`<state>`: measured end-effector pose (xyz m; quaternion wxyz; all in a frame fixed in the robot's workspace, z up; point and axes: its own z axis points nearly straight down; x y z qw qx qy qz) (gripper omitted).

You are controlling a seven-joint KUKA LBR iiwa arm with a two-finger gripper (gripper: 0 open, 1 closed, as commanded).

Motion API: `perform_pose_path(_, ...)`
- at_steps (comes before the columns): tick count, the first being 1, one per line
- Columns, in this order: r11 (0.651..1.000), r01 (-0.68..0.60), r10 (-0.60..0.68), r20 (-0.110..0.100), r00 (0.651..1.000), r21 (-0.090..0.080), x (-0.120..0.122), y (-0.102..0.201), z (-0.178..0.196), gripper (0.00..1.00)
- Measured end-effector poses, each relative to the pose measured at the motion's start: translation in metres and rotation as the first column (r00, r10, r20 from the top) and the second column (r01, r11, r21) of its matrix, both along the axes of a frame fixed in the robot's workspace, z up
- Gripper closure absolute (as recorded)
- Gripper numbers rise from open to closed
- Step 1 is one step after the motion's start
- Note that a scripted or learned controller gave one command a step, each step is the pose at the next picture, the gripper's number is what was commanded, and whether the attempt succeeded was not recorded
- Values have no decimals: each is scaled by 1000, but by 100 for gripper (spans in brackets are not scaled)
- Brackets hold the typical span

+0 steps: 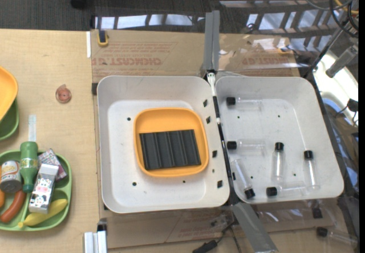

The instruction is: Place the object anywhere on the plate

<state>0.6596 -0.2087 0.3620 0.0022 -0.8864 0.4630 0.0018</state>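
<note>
left bin (114, 189): orange plate (170, 121), dark ribbed insert | right bin (325, 149): clear black-capped tubes (278, 159), scattered flat, well apart from plate | gripper: cannot tell | risk: thin, transparent, round tubes likely to roll or slip from pinch; mispick plausible

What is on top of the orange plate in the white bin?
A dark grey ribbed block lies flat on the orange plate, covering most of its middle. The plate's rim shows all around it. What is under the block is hidden.
</note>
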Motion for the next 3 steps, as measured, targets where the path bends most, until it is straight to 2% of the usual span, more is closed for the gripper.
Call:
perform_pose_path(1, 971, -239, 239, 4, 971, -3, 1, 0, 6, 0)
perform_pose_path(2, 894, -447, 447, 4, 894, -3, 0, -1, -11, 0)
perform_pose_path(3, 721, -693, 693, 5, 721, -3, 0, -11, -27, 0)
